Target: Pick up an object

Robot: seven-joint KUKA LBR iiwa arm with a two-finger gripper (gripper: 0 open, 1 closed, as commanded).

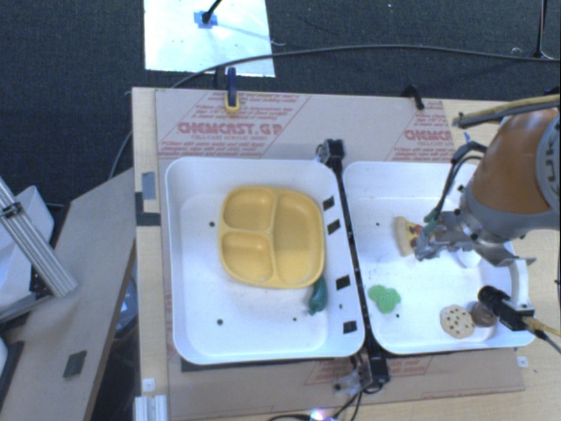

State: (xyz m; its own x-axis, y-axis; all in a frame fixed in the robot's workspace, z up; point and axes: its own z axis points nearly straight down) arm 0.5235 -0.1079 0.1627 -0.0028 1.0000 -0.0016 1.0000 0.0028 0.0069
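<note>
In the right bin, a pizza-slice toy lies near the middle, a green leafy piece sits near the front left, and a round cookie and a small brown piece rest at the front right. My gripper reaches down from the right, right beside the pizza slice, its tip touching or almost touching the slice's right edge. A yellow divided plate fills the middle of the left bin, with a dark teal object at its front right corner.
The arm's grey and orange body hangs over the right bin's right side. A black divider with clips runs between the bins. Cables cross the dark floor behind the bench.
</note>
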